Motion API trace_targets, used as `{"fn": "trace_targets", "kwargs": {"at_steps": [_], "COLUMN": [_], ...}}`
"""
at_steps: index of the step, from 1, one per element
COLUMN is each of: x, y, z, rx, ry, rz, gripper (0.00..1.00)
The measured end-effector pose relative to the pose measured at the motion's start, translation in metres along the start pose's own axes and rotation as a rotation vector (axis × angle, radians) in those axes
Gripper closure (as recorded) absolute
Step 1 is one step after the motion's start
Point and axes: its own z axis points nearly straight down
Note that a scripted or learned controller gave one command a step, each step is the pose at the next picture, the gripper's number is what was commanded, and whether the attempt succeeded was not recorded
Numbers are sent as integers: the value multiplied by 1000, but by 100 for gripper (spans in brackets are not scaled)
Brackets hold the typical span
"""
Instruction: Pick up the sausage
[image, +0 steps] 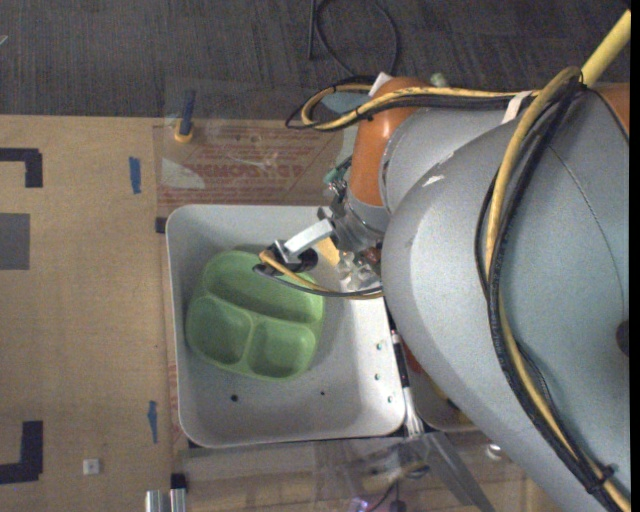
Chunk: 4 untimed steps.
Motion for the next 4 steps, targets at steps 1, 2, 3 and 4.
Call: {"fn": "trace_targets", "kwargs": {"at_steps": [1, 2, 3, 4], "x": [42, 35, 32, 100], "y": [-8, -65, -125, -94], "z": [-117, -9, 35, 37], "rx": [-3, -1, -20, 7], "ry": [3, 6, 25, 11], "rz": [-181, 332, 30, 326], "gripper": [100, 100, 100, 100]}}
